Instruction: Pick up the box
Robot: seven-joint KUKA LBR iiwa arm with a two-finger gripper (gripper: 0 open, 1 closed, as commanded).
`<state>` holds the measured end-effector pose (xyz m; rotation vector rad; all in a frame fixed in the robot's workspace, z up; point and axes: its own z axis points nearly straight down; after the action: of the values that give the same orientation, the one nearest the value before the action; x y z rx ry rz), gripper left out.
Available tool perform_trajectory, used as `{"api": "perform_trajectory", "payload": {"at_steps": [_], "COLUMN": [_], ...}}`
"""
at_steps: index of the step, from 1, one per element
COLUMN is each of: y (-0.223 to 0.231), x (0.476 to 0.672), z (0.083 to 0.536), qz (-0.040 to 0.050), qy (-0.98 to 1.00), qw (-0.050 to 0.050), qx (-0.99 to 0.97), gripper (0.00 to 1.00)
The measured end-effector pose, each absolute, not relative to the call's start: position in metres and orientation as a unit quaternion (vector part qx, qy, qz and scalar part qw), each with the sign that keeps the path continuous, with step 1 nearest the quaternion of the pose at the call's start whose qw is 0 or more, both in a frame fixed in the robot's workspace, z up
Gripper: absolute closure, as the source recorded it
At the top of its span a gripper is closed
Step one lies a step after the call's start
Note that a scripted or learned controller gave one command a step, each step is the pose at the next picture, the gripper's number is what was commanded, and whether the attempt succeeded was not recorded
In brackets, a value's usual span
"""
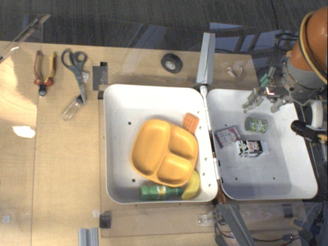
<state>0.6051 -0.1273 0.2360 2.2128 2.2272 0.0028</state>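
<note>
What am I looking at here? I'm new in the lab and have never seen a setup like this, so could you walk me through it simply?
This is one photo from a fixed camera above a wooden bench, looking down at a slant. The grey and orange shape at the right edge is a robot arm; its two-finger gripper hovers over the right white bin with its fingers spread and nothing between them. That bin holds a small purple packet, a small box with dark print, and a greenish round item. The left white bin holds a yellow divided tray, an orange item, a green bottle and a yellow fruit-like piece. Outside the bins lie pliers, scissors and a roll of tape.
</note>
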Motion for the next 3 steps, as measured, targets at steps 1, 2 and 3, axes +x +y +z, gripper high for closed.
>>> {"api": "perform_trajectory", "payload": {"at_steps": [1, 2, 3], "y": [-0.093, -0.093, -0.093], "x": [0.591, 0.594, 0.594], "z": [0.102, 0.114, 0.114], "qz": [0.0065, 0.0087, 0.0087], "qy": [0.664, 0.665, 0.665], "qw": [0.007, 0.01, 0.01], "qx": [0.747, 0.747, 0.747], "gripper": [0.0, 1.0, 0.0]}}
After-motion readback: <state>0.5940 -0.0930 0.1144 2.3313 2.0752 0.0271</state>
